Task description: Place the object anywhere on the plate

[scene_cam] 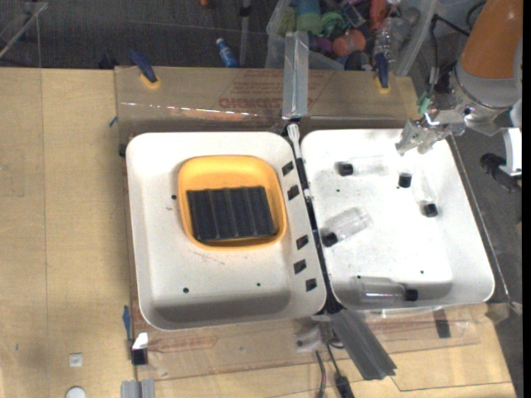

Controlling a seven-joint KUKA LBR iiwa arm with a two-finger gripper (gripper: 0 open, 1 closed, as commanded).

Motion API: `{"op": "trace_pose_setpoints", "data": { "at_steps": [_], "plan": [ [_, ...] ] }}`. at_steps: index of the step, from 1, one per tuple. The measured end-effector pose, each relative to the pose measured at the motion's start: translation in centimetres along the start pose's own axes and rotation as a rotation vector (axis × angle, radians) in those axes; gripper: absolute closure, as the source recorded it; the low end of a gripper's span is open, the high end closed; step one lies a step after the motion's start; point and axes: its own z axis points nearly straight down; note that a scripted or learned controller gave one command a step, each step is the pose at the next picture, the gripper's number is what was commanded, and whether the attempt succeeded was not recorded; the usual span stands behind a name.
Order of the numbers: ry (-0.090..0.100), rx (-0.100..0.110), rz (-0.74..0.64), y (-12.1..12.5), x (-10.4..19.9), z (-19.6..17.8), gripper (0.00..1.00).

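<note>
An orange-yellow plate (228, 169) with rounded corners lies in the left bin (158, 222). A black ridged rectangular object (231, 212) rests flat on the plate, covering its lower half. My gripper (417, 138) hangs over the far right corner of the right bin (465, 255), well away from the plate, below the arm's orange band (496, 23). I see nothing held at its tip.
Several clear vials with black caps lie scattered in the right bin: one (345, 225) near the divider, one (388, 289) by the front wall, and small ones (405, 180) near the gripper. A crate of colourful toys (348, 11) stands behind the bins.
</note>
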Motion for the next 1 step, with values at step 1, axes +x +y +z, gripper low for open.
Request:
{"op": "trace_pose_setpoints", "data": {
  "at_steps": [1],
  "plan": [
    [0.0, -0.002, -0.2, 0.21, 1.2, -2.86, 1.0]
  ]
}}
